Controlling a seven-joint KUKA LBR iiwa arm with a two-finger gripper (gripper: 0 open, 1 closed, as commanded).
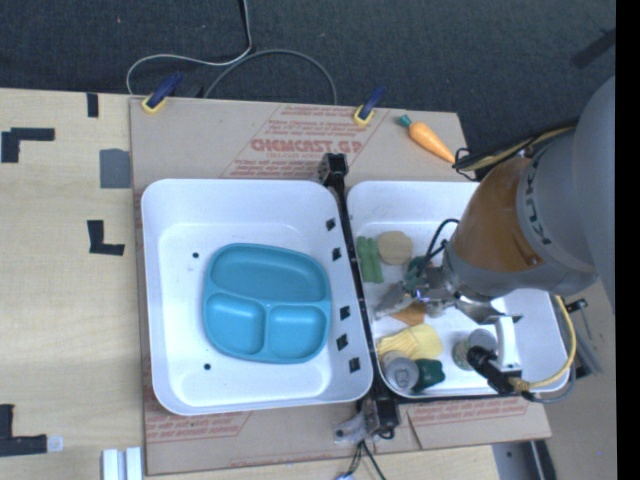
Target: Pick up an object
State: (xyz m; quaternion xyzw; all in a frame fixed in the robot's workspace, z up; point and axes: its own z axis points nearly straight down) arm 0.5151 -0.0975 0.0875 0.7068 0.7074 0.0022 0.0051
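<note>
Objects clustered in right bin [560, 313], left half: green piece [370, 260], tan disc [394, 246], orange wedge [409, 315], yellow lump [410, 344], grey can [402, 373], dark green piece [430, 372].

Gripper [418, 290] low over cluster, between disc and wedge; whether open or closed, cannot tell.

Step, judged: descent onto pile, nothing seen held. Next: close on one item, lift straight, avoid neighbours.

Count: two bins; one blue plate [266, 303] in left bin [170, 218]; one carrot [427, 139] on board outside.
</note>
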